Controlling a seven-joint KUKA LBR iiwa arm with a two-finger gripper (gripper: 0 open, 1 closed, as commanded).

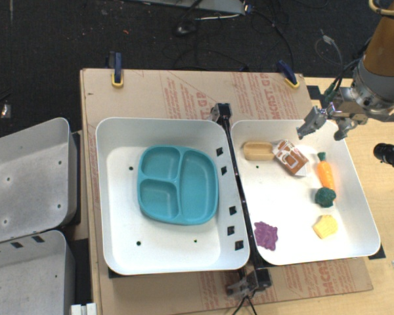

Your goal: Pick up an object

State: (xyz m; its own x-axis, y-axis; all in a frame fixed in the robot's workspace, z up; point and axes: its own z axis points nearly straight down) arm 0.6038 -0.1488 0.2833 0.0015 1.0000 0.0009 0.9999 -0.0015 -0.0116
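The camera view looks down on the surface (164, 97) with two white bins side by side. The left bin (118, 241) holds a teal divided plate (178, 184), lying flat near its middle. The right bin (295, 241) holds the candidates for picking: a tan bread roll (257, 151) near the far left corner, a brown-and-white packet (291, 157) touching its right end, an orange carrot (325, 173) just beside that, a dark green broccoli piece (325, 197) right below the carrot, a yellow block (326, 226) nearer the front, and a purple grape bunch (266, 234) well apart at front left.

The hand (326, 126) hangs over the far right edge of the right bin, above the packet and carrot, with its two fingers spread apart and nothing between them.

Judging from this, no pick has begun. The main risk is crowding: the roll, packet, carrot and broccoli sit so close together that a descent there could land a finger on top of a neighbour or pinch two things at once. The carrot's rounded, tapering body could also squirt out of a closing grip. The hand is also close to the bin's far wall, so a straight drop might clip the rim.
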